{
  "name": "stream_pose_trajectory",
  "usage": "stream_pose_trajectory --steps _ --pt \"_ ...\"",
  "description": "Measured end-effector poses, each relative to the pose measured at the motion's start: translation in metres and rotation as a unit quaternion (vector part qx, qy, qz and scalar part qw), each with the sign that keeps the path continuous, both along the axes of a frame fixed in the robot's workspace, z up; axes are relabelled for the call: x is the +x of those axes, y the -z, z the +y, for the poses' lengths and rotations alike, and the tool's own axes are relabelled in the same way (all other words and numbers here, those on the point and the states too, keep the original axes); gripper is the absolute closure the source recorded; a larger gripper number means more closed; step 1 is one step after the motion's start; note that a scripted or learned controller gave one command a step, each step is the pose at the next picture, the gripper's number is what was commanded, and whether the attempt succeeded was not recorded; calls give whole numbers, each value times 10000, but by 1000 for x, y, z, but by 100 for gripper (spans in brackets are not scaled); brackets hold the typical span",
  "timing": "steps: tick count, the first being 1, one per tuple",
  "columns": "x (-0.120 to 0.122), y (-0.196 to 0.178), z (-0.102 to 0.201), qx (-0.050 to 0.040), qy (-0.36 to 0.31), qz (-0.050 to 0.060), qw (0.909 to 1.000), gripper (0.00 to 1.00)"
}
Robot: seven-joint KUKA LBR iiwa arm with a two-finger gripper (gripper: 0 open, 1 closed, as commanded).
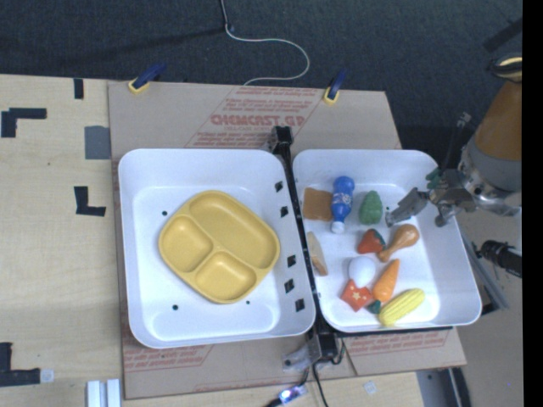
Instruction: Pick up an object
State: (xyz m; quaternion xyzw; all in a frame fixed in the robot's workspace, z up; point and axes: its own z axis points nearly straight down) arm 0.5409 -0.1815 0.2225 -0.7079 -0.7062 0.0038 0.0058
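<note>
- I read this as the approach step: my gripper (422, 206) hangs over the right bin (454, 299) at its 3 o'clock side, with nothing between the fingers.
- The fingers look spread, one dark tip reaching toward the bin's middle and the other nearer the rim, though the view is coarse here and I would not swear to the gap.
- The nearest candidate is the drumstick (400, 240), just at 7 o'clock of the gripper and lying at a slant; I would pick that one.
- Next move, as I judge it: shift slightly toward 7 o'clock, turn the fingers across the drumstick's narrow part, descend, then close. The red piece (370, 242) touches it on the 9 o'clock side, so a finger may snag there.
- Right bin, other contents: blue bottle (342, 200) and green piece (371, 208) toward 12 o'clock, a brown slice (317, 204) at 10 o'clock, a bread wedge (316, 253) against the 9 o'clock wall, a white egg (361, 270) at centre, a carrot (386, 280) beside it, a red block (356, 296) and a corn cob (401, 305) toward 6 o'clock.
- Left bin (140, 227): a yellow tray (219, 246) with three compartments, lying flat at its centre, nothing in it.
</note>
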Motion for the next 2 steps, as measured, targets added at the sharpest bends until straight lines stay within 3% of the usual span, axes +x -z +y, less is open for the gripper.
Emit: stream_pose_trajectory --steps 1,2 --pt "3 -6 0 -13 -17 -58 10000 0" --pt "9 40 1 -12 -19 -39 10000 0"
